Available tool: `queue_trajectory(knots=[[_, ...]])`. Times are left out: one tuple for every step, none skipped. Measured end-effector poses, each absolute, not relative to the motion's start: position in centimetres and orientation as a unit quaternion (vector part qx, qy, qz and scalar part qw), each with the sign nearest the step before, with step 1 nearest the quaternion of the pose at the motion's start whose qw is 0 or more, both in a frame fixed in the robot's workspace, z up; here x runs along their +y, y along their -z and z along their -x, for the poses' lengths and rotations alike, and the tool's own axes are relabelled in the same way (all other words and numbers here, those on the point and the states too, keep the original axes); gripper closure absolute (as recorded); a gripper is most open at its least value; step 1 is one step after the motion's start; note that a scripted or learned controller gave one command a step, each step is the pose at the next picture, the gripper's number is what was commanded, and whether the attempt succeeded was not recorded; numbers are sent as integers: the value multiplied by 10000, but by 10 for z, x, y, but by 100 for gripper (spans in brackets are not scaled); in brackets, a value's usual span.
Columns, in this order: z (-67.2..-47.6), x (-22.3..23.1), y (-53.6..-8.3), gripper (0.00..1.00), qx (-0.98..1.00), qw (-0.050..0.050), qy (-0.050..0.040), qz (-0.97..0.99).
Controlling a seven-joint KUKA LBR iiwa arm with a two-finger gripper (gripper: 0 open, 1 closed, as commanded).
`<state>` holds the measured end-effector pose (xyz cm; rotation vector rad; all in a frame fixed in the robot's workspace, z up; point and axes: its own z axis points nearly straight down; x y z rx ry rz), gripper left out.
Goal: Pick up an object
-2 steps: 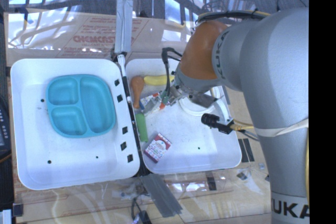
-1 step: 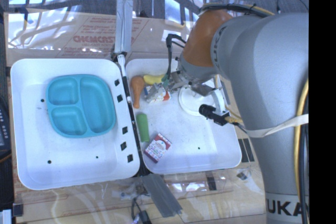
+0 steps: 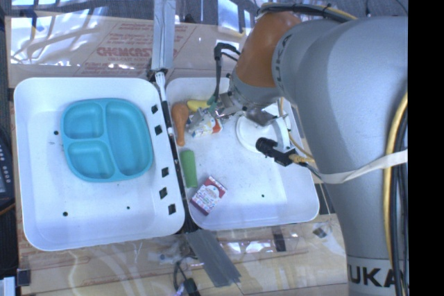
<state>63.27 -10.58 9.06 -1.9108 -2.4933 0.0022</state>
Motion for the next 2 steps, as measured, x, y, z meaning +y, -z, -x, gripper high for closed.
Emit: queue_trajectory(knots=[[-633,-106,-99,100,-7953,13,-19,6062],[-585,-64,-212,100,-7417,10,-14,6707]])
